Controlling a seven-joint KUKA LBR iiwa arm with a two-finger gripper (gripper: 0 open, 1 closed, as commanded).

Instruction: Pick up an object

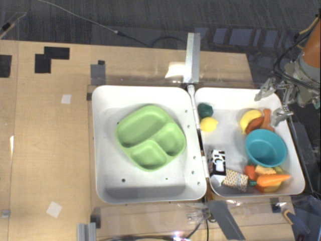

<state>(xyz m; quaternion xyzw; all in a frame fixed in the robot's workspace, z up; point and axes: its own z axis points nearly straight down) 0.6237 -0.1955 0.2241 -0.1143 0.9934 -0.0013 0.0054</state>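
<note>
Two white bins side by side on the table, green divided plate in the left bin, teal bowl in the right bin among small toys, yellow banana just behind the bowl, orange carrot in front of it, gripper above the bin's far right corner beyond the bowl, jaws spread apart, gripping nothing.

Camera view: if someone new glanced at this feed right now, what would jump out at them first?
Probably the green divided plate, lying tilted and alone in the left bin. Next, the clutter in the right bin: a teal bowl among toy food, with a yellow ball and a dark green one near the divider. The tool hovers at that bin's far right corner.
</note>
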